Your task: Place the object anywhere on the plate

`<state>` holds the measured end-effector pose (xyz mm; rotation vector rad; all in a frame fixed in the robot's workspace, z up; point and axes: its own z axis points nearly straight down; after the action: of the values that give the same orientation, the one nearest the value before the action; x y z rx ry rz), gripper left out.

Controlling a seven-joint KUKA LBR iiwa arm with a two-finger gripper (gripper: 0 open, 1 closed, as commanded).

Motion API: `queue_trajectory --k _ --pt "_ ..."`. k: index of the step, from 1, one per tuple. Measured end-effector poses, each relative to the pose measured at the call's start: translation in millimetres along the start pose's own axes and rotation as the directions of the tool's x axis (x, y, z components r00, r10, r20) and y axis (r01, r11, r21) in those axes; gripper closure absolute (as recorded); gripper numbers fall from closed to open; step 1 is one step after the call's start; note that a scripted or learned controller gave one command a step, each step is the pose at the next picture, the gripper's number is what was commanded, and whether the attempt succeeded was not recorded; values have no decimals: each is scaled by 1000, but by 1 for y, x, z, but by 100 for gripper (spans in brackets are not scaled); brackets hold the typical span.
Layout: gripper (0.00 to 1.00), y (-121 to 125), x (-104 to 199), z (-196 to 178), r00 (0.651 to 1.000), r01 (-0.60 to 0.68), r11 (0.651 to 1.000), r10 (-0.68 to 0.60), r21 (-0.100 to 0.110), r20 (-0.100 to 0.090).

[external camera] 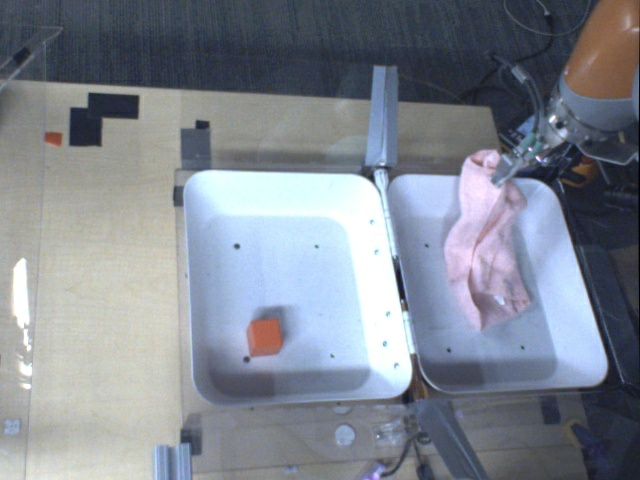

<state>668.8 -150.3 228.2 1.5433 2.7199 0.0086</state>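
Right bin (570,298): pink cloth (486,248) at pincer (503,172)

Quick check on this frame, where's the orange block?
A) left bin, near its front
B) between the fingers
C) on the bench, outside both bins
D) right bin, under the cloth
A: the orange block sits alone on the floor of the left bin, toward its front-left part, while the pink cloth hangs in the right bin.

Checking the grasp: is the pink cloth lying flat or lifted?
Partly lifted: the pink cloth hangs stretched from the gripper at its top corner, its lower end bunched in the right bin.
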Motion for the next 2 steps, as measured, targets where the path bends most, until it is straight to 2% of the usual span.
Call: queue_trajectory --k 1,2 --pt "100 2 52 7 919 394 919 -394 1 -4" --pt "100 11 99 13 693 721 693 -721 -3 -5"
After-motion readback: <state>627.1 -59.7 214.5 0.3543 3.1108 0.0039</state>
